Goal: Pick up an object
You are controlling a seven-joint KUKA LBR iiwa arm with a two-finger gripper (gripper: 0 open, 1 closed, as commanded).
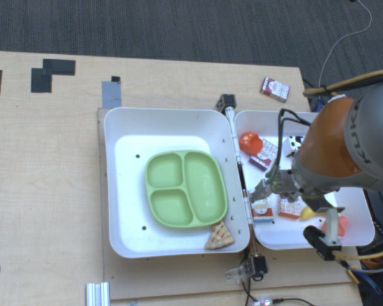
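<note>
My gripper point(265, 192) hangs low over the left part of the right bin point(364, 238), below the orange-banded wrist point(329, 142). Right under it lies a small white carton with red and blue print point(262, 210). Beside that carton, to the right, sits a white and orange box point(290, 208) with a yellow piece point(309, 214) next to it. A red round toy point(249, 141) and a dark red packet point(263, 158) lie further back in the same bin. The arm hides the middle of the right bin.
The left bin point(115, 190) holds a green divided plate point(185, 189) and a pizza slice toy point(219, 236) at its front right corner. A small red box point(275, 89) lies on the bench behind the bins. Cables run along the right.
</note>
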